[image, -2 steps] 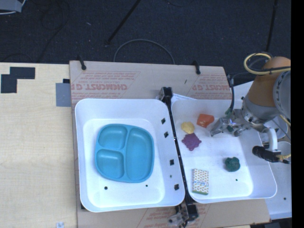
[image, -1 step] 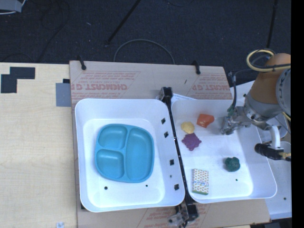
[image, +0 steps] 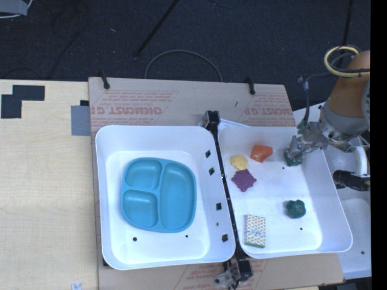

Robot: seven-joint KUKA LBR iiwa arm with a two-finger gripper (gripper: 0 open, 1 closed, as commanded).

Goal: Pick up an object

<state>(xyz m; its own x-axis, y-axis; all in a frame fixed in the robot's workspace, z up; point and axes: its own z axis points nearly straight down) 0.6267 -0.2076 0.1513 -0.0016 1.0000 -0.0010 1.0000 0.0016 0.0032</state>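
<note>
Nothing looks lifted yet. The gripper [image: 294, 156] hangs low over the right-hand bin [image: 329, 237], just right of the orange piece [image: 261, 153]; whether it is open, I cannot tell. Left of that piece lie a yellow one [image: 239, 162] and a purple one [image: 243, 179], all unpicked.

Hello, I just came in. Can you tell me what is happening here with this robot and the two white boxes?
A grey robot arm reaches in from the right, and its gripper hangs low over the right bin, near its far right corner. Nothing shows between its fingers. In that bin lie an orange piece, a yellow piece, a purple piece, a dark green lump and a small patterned card. The left bin holds a blue divided plate. No object is picked up yet.
</note>
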